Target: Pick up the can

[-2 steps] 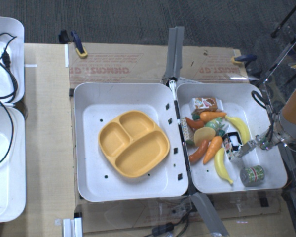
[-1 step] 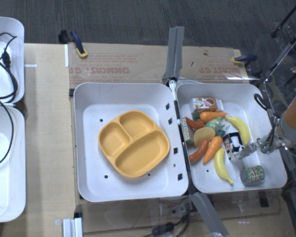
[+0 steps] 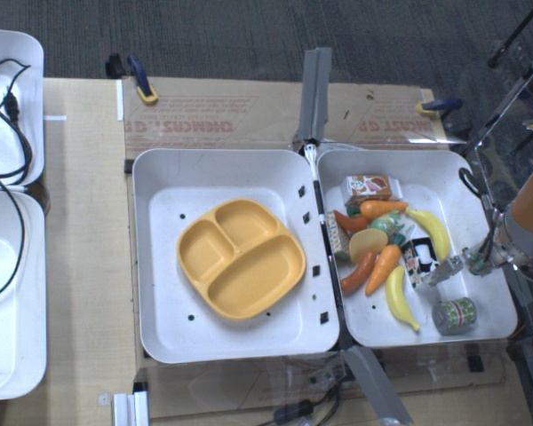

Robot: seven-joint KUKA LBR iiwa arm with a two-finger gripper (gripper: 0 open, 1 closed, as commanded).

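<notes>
hovering at the right bin's (image 3: 506, 238) right edge, the end effector (image 3: 453, 267) grips nothing that i can see; whether it is open i cannot tell. the can (image 3: 454, 315) lies near it in the near right corner, unlifted. counted: two bananas (image 3: 400, 298), two carrots (image 3: 382, 269), one plate (image 3: 241, 257) in the left bin (image 3: 151, 238).

Open floor right of the can (image 3: 454, 315); banana (image 3: 400, 297) just left

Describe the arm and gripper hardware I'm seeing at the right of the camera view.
At the right edge, the arm's wrist appears as a rounded orange-tan band over grey. Below it, the small metallic grey gripper has pale, slim parts with a greenish tint near its base. Thin dark cables loop beside the arm. No markings are legible.
</notes>
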